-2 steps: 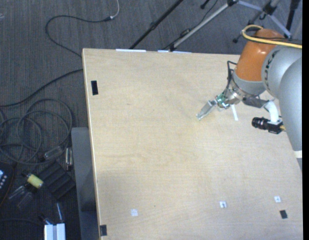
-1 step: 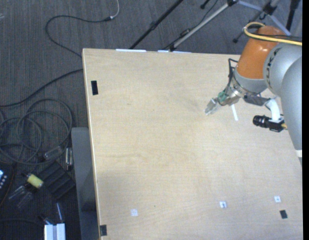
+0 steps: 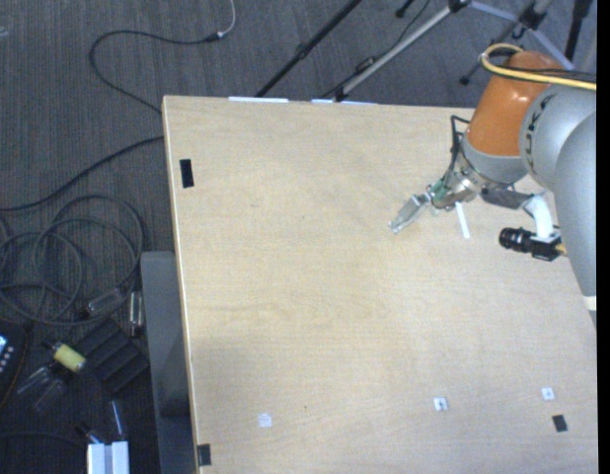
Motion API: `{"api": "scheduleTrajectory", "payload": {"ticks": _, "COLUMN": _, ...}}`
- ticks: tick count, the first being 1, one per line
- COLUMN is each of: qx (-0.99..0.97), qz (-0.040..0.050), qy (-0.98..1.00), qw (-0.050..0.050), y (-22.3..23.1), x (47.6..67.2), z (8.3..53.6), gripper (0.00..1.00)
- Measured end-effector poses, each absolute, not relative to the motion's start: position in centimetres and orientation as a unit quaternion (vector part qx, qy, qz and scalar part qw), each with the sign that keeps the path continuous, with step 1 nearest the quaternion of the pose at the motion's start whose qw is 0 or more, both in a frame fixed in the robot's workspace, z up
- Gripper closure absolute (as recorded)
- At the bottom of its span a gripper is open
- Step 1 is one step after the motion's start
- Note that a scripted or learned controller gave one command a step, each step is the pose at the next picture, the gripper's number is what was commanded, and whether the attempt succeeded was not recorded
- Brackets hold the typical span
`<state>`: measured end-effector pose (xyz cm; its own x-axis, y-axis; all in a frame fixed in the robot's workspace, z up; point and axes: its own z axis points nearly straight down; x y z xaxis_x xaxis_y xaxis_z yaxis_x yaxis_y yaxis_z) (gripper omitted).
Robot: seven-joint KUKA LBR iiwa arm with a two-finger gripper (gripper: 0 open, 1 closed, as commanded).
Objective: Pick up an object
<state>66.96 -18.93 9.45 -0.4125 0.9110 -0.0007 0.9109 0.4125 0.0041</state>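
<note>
We find the gripper (image 3: 412, 211) hovering near the bench's (image 3: 315, 304) far right corner, presumably seeking something to pick; whether it stands apart or together, we cannot tell.

Pale tan wooden bench top (image 3: 325, 304) carrying small black markers (image 3: 187, 173) and tiny white tags (image 3: 440, 404). Arm showing a grey body (image 3: 573, 181) and an orange band (image 3: 504, 107) ringed by a yellow cable (image 3: 527, 70). Silvery gripper (image 3: 409, 213) showing a green glint. Dark grey carpet (image 3: 78, 87) bearing black cables (image 3: 58, 265).
</note>
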Motion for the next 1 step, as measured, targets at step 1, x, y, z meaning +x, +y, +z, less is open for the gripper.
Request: {"api": "scheduleTrajectory", "payload": {"ticks": 1, "qx": 0.528, "qz": -0.0004, "qy": 0.849, "qw": 0.0, "y": -15.89, "x": 66.85, "z": 8.41, "gripper": 0.0}}
